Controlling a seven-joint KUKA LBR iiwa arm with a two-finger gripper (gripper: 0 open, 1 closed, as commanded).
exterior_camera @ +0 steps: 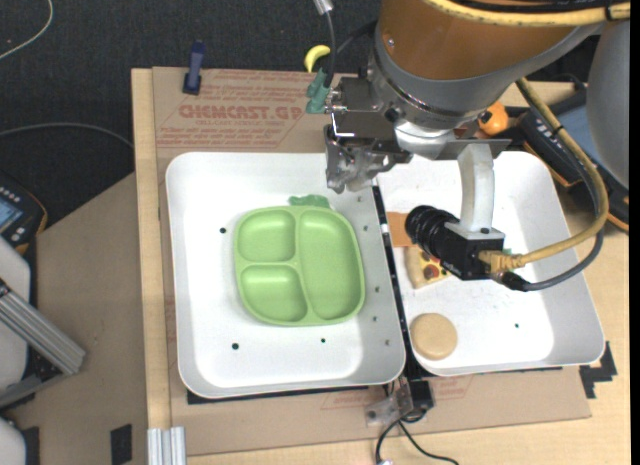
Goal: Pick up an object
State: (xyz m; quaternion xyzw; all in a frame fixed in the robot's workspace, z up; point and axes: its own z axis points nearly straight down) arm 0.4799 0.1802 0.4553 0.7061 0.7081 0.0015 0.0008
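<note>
Tan disc (435, 335), round and flat, lies in the right bin (560, 283) close to that bin's front edge. It is well in front of the end effector (350, 171) and a little toward the view's right of it, resting only on the bin floor.

Farther back in the same bin, a brown flat piece (397, 228) lies just beside the wall shared by the two bins, near the end effector and slightly in front of it. Part of it is hidden, so its full shape cannot be told.

The green plate (298, 263), a rounded tray with three compartments, sits flat in the middle of the left bin (195, 253). It is in front of the end effector and toward the view's left of it. Its back rim comes near the end effector but stays apart from it.

The end effector hangs over the back corner of the left bin, just beside the shared wall. Whether it is released or clenched cannot be told from this angle.

Behind it, a cardboard sheet (240, 108) with red print lies under both bins on the bench (110, 283). A blue clamp (193, 68) sits at the sheet's back edge, well apart from the end effector toward the view's left.
</note>
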